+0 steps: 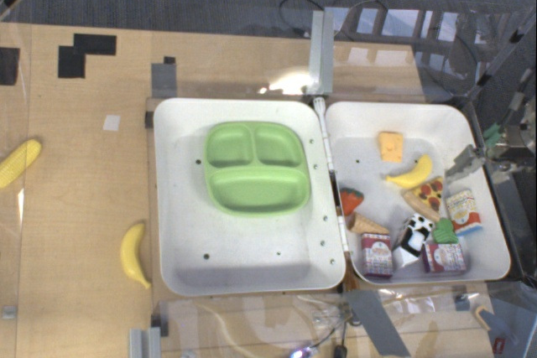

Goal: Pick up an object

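The right bin point(369, 121) holds several toy foods. A yellow cheese block point(389, 146) lies toward the back, with a small banana point(411, 173) just in front of it and a pizza slice point(425, 196) beside that. A strawberry point(351, 201) and an ice cream cone point(367, 224) lie near the bin's left wall. Along the front are a purple carton point(377, 254), a black-and-white figure point(411, 237), a green-topped carton point(445, 251) and a white carton point(463, 211). My gripper point(464, 161) hangs at the bin's right side, just right of the banana and pizza slice, holding nothing that I can see.
A green divided plate point(256, 166) sits in the left bin point(180, 264). Two yellow bananas point(18, 162) point(134, 254) lie on the bench left of the bins. A metal post point(320, 54) stands at the back between the bins.
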Controlling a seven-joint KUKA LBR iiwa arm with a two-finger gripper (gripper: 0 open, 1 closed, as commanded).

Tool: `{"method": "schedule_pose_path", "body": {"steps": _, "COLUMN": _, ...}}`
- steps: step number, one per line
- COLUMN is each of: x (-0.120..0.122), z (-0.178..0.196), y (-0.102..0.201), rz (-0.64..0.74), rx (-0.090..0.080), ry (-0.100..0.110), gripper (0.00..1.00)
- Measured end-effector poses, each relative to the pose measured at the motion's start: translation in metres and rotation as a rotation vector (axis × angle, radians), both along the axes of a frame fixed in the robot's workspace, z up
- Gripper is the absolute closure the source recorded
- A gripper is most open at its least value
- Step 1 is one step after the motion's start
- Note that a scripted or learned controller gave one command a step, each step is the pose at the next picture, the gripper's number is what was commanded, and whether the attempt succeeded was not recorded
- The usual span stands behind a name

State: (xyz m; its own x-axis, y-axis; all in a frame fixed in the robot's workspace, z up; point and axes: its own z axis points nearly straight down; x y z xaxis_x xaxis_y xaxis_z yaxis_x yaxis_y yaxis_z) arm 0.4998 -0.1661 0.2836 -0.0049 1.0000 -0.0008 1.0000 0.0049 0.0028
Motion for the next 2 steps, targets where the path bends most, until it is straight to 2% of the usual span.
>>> {"method": "schedule_pose_path", "body": {"steps": 1, "x": 0.052, "z": -0.102, "y": 0.006, "rz": 0.063, "rx": 0.001, "ry": 0.002, "gripper": 0.0}}
{"method": "schedule_pose_path", "body": {"steps": 2, "x": 0.077, "z": -0.176, "y": -0.024, "rz": 0.167, "rx": 0.001, "ry": 0.001, "gripper": 0.0}}
